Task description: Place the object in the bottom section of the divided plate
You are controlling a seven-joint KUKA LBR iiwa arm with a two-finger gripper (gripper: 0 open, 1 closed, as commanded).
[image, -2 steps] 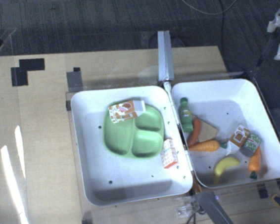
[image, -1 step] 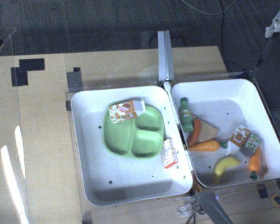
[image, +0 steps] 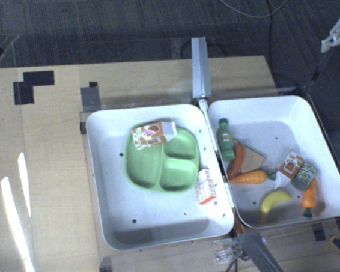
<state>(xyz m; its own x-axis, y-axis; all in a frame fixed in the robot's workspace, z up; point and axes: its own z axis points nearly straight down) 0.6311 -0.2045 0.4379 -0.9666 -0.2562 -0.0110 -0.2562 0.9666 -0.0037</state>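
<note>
Single fixed camera above bench [image: 41, 176], looking down at slant, moderately far. Both white bins [image: 107, 229] fill centre; dark floor beyond the bench's far edge, cable there.

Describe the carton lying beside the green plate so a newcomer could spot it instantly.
Start at the left white bin and find the green divided plate. Just off the plate's lower right edge, near the wall between the bins, a small carton lies on the bin floor. The other carton rests on the plate's top rim instead.
</note>
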